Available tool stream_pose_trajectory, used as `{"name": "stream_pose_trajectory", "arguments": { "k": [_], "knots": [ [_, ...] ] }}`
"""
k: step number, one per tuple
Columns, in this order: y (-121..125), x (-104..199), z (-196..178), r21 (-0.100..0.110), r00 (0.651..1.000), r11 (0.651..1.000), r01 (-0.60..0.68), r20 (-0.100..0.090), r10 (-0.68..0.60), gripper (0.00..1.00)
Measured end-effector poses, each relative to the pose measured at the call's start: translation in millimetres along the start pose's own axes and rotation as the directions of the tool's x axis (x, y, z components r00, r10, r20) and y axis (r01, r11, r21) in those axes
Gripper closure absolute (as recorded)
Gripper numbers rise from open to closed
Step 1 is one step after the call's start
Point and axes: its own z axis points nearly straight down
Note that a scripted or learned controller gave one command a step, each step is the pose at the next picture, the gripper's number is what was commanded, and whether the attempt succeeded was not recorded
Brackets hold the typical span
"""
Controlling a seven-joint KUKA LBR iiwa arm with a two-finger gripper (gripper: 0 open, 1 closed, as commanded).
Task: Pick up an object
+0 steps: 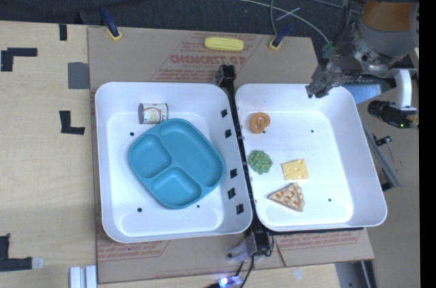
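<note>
The right bin (340,144) holds an orange doughnut (259,122), a green broccoli piece (259,161), a yellow cheese square (294,169) and a pizza slice (287,197). In the left bin (109,157) lie a blue divided tray (176,162) and a small can (152,113) on its side. My gripper (317,88) hangs over the right bin's far right corner, well away from every object. Nothing shows between its fingers.
A yellow banana-shaped toy (223,43) lies on the cardboard behind the bins. Blue clamps (111,26) and cables sit along the back edge. A black divider (231,137) runs between the bins.
</note>
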Motion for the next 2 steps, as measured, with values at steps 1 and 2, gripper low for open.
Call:
{"name": "stream_pose_trajectory", "arguments": {
  "k": [1,2],
  "knots": [
    [-18.6,53.5,19.2,0.005,1.0,1.0,0.003,-0.001,-0.003,1.0],
    [-45.8,95.0,32.6,0.005,1.0,1.0,0.003,-0.001,-0.003,1.0]
  ]
}}
